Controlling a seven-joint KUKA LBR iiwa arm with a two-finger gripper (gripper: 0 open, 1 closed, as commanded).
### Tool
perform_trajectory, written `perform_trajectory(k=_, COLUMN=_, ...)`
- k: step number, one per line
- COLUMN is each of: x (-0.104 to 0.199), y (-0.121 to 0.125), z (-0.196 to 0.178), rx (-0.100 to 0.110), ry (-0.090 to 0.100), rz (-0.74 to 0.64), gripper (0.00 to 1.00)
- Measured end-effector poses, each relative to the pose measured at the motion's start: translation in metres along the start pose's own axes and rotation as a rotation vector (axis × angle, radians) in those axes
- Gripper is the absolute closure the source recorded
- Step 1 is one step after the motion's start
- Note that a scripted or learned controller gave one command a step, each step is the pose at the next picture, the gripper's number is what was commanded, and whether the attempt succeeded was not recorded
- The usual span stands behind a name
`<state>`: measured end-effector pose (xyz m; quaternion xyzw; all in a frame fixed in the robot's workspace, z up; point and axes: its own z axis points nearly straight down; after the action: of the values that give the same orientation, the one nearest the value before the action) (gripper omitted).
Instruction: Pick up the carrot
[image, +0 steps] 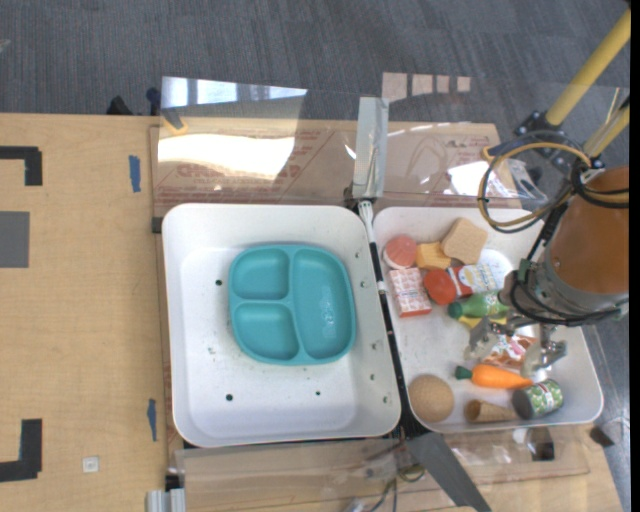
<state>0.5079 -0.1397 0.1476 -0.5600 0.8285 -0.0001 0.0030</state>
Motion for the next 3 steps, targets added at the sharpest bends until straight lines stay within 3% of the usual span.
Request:
perform_trajectory(k=1, x=-0.011, y=0.028, z=0.051, rx=0.006, ry=0.000, rz=0.054, gripper=0.00)
perform_trajectory(k=2, x=-0.015, y=0.027, z=0.042, rx=0.009, ry=-0.005, rz=0.054, gripper=1.00)
perform_trajectory(k=3, x=-0.004, y=0.028, z=0.057, rx=0.007, ry=-0.002, rz=-0.237, gripper=1.00)
